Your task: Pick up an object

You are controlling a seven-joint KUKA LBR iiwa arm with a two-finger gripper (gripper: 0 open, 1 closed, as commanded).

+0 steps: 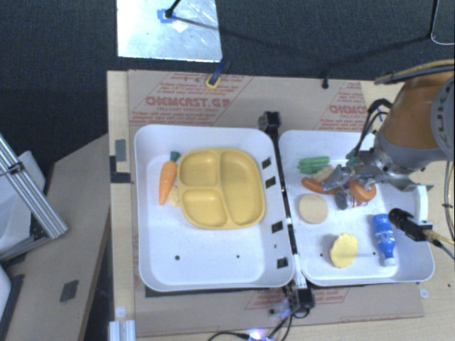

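The right bin (405, 268) holds several toy foods: a green pea pod (313, 164), a reddish sausage (313, 185), an orange piece (364, 191), a tan round cookie (312, 208), a yellow lemon-like piece (343, 250) and a blue bottle (383, 237). My gripper (343, 189) hangs low over the back of this bin, right among the sausage and the orange piece. Its fingers point down-left and are partly hidden by the wrist. Nothing is clearly seen between them.
The left bin (153, 261) holds a yellow divided plate (216, 188) and an orange carrot (166, 180) beside it. A black divider (281, 190) runs between the bins. The arm (419, 119) reaches in from the right over the right bin's back edge.
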